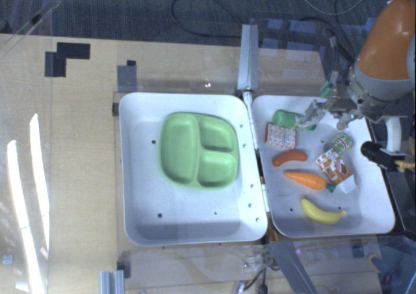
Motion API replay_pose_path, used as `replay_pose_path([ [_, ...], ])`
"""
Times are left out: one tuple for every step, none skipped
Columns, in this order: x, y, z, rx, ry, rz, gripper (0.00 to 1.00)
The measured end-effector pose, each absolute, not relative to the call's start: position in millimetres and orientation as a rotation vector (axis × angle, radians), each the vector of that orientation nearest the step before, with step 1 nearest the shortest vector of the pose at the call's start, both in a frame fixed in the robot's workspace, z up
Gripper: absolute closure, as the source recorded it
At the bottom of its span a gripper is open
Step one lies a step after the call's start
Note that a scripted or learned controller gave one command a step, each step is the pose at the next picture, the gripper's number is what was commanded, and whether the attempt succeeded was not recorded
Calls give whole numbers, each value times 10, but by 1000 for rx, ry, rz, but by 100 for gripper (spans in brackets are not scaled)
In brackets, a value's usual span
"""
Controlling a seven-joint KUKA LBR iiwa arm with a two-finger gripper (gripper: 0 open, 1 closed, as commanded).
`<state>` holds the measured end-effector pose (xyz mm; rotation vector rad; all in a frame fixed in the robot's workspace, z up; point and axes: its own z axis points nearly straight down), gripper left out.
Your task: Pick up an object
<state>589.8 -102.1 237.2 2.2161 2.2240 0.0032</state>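
Metal fingers of the gripper [329, 111] hung spread apart over the far part of the right bin [383, 218], with nothing between them. The grey arm [389, 45] with its orange band came in from the right side above that bin's far corner.

Just beside the fingertips, toward the left, a small green object [284, 118] lay near the bin's far wall. Touching its near side sat a little red-and-white patterned packet [280, 135]. Nearer the camera from that, a reddish-orange sausage [289, 157] lay across the floor, and below it an orange carrot [305, 179] pointed left, its green tip to the right. A yellow banana [322, 213] curved along the near part of the bin, apart from the carrot.

Under the gripper's right side stood a small green-and-white can [339, 143], tilted, and next to it a patterned carton [335, 168] reached down toward the carrot's tip.

Across the metal divider [249, 58] between the two, the left bin [140, 214] held a pale green compartment tray [198, 149] lying flat near its middle. Both bins rested on a light wooden bench [78, 156], and black cables [214, 16] trailed over the dark floor beyond.
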Motion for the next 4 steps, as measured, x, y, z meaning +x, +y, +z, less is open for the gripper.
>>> replay_pose_path([
  [5450, -1041, 1281, 2357, 2075, 3, 0],
  [5082, -863, 878, 2382, 2036, 12, 0],
  [5107, -861, 996, 2377, 2036, 19, 100],
  [5577, -627, 1849, 2578, 1791, 5, 100],
])
